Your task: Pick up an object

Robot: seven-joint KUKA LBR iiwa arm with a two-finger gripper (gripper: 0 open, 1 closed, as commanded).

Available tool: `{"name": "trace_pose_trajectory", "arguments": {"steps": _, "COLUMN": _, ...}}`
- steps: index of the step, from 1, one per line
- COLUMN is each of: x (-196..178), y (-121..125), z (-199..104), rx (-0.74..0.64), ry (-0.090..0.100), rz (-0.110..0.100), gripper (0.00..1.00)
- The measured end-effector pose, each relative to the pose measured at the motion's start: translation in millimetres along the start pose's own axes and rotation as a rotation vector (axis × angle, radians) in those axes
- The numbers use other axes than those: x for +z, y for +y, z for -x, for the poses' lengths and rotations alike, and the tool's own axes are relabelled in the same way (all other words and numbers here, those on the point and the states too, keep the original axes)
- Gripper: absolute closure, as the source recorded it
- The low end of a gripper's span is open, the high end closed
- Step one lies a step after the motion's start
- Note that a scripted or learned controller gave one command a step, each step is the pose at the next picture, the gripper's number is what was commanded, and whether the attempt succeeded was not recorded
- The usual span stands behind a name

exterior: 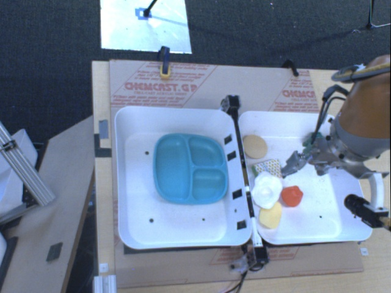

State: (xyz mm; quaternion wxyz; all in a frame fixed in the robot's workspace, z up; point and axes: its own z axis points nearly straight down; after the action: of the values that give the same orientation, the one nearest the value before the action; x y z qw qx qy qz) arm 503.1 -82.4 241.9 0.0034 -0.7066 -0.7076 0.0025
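Looking down at the bench: two white bins side by side on a cardboard sheet [183, 84]. Left bin [131, 224] has a blue divided tray [189, 167] sitting about centre, three compartments, nothing in them that I can see.

Right bin [324, 224] carries the pickable stuff, all bunched toward its 9 o'clock side near the divider [239, 163]. Tan round disc-like item [255, 145] at roughly 10 o'clock of the bin. Small grey textured piece [269, 166] just below it. White rounded object [267, 189] at 9 o'clock, touching or just beside the red object [292, 196] on its 3 o'clock side. Yellow object [271, 215] at 6 o'clock of the white one, touching it, close to the bin's near wall.

Arm [366, 112] comes in from 3 o'clock, orange band visible above the wrist. Gripper [293, 163] hangs over the right bin, at about 12 o'clock of the red object and 3 o'clock of the grey textured piece, near both. Nothing seen between the fingers; whether it's open or closed — cannot tell, too small and blurred. Height above the bin floor also unclear.

Yellow clamp [165, 69] at 12 o'clock on the cardboard edge. Pale square panel [145, 16] on the dark floor beyond. Aluminium rail [24, 173] at far 9 o'clock.
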Motion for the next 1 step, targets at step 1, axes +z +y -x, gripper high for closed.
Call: {"name": "trace_pose_trajectory", "arguments": {"steps": 1, "x": -4.6, "y": 2.0, "z": 0.1, "rx": -0.002, "ry": -0.001, "rz": 0.01, "gripper": 0.0}}
